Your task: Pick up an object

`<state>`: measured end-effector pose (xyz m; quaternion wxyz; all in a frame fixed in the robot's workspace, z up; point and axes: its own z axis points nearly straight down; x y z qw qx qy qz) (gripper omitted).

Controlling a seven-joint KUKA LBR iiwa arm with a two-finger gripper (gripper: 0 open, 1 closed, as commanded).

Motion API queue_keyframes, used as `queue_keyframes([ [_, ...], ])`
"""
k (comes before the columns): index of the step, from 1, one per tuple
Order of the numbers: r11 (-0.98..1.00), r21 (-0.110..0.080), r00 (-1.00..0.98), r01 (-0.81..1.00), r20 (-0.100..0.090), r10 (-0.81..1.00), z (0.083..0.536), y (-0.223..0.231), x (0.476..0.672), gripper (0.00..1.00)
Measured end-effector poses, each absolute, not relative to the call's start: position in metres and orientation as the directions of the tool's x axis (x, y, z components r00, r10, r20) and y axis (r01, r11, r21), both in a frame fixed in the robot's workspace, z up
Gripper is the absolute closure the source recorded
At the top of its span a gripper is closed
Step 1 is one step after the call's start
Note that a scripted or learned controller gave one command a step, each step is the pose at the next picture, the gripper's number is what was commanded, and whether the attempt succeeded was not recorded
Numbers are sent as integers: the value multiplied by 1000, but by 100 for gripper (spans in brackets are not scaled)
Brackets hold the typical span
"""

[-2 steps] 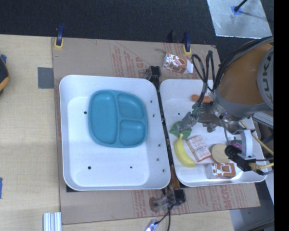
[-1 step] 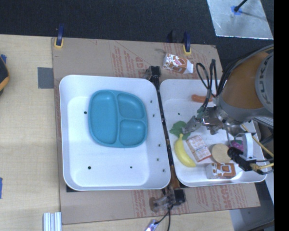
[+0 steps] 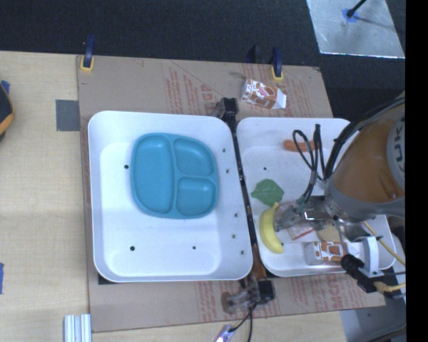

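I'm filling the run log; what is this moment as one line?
arm: over right bin | gripper: low beside banana | grasp: unconfirmed | leaf: loose | left bin: blue plate

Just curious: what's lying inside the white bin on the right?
In the right bin: a banana, a green leaf, an orange piece and a small carton. The arm covers the rest.

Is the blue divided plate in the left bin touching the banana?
Apart. The camera view shows the blue divided plate in the left bin and the banana in the right bin, bin walls between.
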<state>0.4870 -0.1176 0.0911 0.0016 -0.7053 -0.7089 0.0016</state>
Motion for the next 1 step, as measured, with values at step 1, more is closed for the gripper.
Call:
queue_keyframes([
  [1,9,-6,-9,1000,-1,1000,101,-118,487,100],
])
